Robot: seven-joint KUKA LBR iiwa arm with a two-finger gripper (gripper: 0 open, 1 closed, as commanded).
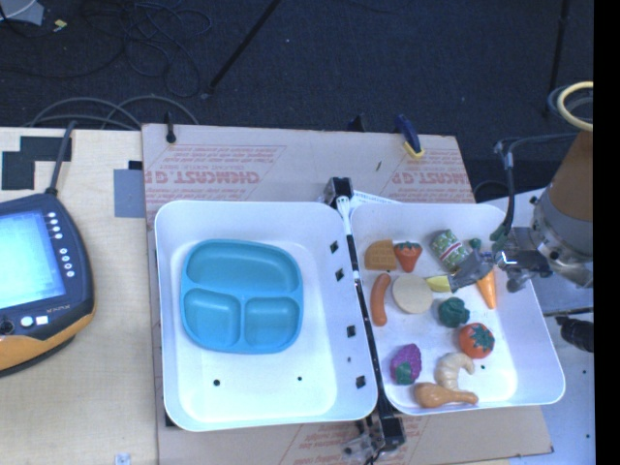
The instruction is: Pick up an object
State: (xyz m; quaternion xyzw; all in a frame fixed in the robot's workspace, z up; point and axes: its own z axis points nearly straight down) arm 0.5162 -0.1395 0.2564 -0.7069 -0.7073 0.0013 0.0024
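— Report from the near edge first.

— Nearest the camera lies the chicken drumstick [445,393] at the front of the right bin [542,376], with the purple grapes [406,362] and the tomato [475,339] just behind it. The left bin [174,260] carries a blue divided plate [241,294].

— And your pincer?

— My pincer [481,263] hangs over the right bin's middle, reaching in from the right. Whether it stands wide or narrow, I cannot tell; nothing is seen between its tips.

— Which object do you judge closest?

— The carrot [487,288], just beside the pincer on its near side, long axis running toward the camera. The yellow piece [438,282] lies just left, the green can [447,248] to the far left. I judge a short drop toward the near side would meet the carrot.
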